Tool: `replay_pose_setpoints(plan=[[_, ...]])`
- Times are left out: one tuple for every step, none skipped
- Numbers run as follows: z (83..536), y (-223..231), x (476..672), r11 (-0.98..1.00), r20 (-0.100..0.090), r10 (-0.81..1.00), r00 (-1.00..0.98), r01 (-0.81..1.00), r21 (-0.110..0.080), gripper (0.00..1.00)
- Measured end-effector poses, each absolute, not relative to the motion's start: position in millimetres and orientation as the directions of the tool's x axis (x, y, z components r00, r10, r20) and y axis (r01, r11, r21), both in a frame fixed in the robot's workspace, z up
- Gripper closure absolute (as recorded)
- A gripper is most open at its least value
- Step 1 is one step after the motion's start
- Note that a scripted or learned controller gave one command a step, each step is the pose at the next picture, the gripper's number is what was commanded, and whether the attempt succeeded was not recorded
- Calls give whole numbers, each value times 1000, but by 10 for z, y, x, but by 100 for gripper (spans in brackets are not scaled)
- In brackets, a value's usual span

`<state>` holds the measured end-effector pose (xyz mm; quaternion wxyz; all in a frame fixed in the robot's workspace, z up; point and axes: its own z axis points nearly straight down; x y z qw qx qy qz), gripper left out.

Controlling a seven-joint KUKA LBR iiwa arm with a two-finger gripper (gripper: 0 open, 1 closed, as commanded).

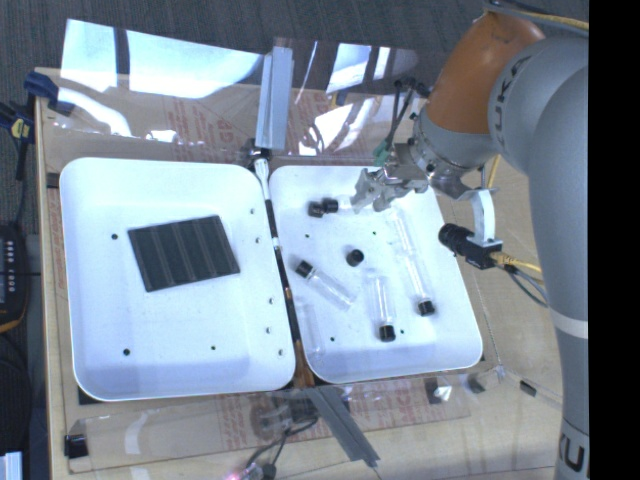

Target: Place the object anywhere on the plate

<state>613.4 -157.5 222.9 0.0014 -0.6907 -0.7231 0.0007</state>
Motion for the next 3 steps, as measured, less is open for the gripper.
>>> replay_pose_setpoints(plan=[[1900,-486,6365,-71,1,997,71,997,-7,100],[2294,348,6564,-25,0,1000,25,1000,-4,100],[1823,1175,5891,-7,-3,1000,7,1000,-8,100]])
